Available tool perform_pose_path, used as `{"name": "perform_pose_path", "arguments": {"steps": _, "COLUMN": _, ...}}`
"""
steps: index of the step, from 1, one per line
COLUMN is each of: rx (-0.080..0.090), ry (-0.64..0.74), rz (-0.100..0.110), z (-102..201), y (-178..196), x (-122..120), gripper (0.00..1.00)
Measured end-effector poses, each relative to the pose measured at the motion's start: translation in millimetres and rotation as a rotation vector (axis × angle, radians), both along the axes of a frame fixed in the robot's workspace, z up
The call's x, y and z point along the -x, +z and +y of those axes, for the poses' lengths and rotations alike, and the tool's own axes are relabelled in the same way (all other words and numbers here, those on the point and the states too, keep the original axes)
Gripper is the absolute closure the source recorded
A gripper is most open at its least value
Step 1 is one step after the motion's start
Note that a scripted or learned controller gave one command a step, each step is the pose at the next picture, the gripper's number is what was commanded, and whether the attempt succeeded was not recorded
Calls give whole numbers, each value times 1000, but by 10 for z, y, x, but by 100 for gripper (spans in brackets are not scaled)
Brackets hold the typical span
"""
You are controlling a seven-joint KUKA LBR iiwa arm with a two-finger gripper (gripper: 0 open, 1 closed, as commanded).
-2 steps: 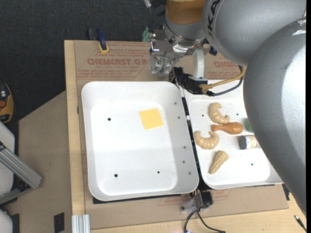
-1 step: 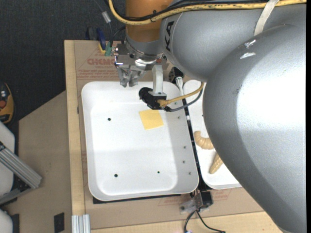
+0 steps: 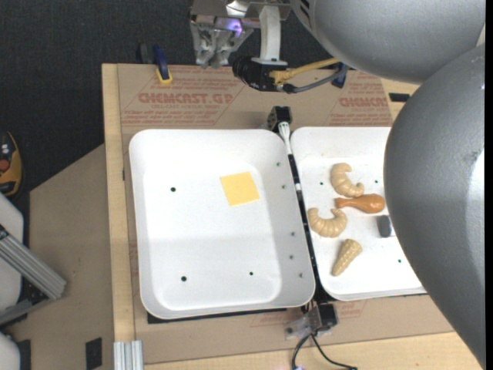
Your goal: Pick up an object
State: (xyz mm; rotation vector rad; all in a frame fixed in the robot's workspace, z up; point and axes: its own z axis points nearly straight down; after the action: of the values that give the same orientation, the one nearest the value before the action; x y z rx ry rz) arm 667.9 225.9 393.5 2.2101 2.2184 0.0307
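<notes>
My gripper (image 3: pixel 213 46) hangs high at the top of the view, beyond the far edge of the left bin (image 3: pixel 154 230), with nothing visible between its fingers. A flat yellow square, like a cheese slice (image 3: pixel 239 188), lies in the left bin toward its far right. The right bin (image 3: pixel 323 149) holds two pale croissant-shaped pieces (image 3: pixel 344 179) (image 3: pixel 328 222), an orange-brown drumstick (image 3: pixel 360 203), a tan cone (image 3: pixel 346 256) and a small grey block (image 3: pixel 383 226). The grey arm covers much of the right bin.
The bins sit on a brown cardboard-covered bench (image 3: pixel 115 206). A blue and yellow clamp (image 3: pixel 161 64) stands at the far left corner. Black clips (image 3: pixel 279 118) join the bins at their shared edge, with cables at the front (image 3: pixel 312 326).
</notes>
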Motion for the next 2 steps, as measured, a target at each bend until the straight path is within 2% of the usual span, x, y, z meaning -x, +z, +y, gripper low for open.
{"name": "perform_pose_path", "arguments": {"steps": 1, "rx": 10, "ry": -4, "rz": 30, "z": -12, "y": -989, "x": 28, "gripper": 100}}
{"name": "perform_pose_path", "arguments": {"steps": 2, "rx": 1, "ry": -1, "rz": -1, "z": -11, "y": 897, "x": 15, "gripper": 100}}
